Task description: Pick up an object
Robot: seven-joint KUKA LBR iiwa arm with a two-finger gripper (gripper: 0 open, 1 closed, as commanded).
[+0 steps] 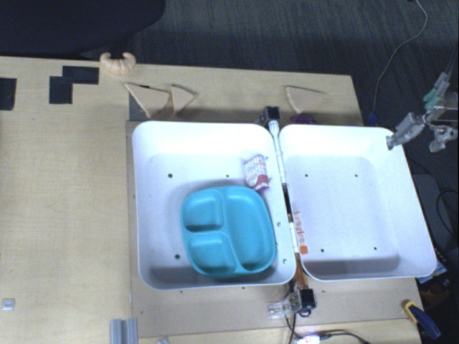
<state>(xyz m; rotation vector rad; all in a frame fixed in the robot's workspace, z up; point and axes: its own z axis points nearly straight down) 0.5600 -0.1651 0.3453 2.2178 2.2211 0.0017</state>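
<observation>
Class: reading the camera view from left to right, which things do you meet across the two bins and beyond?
Blue tray → small packet → right bin → gripper.

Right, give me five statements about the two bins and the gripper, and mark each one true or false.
1. The blue divided plate lies in the left bin. True.
2. A small red and white packet sits by the plate's far right corner. True.
3. The packet lies in the right bin. False: it lies in the left bin, near the wall shared by the two bins.
4. The gripper hangs over the blue plate. False: it is at the right bin's far right corner, well away from the plate.
5. The plate has a single undivided well. False: ridges split it into three compartments.
</observation>
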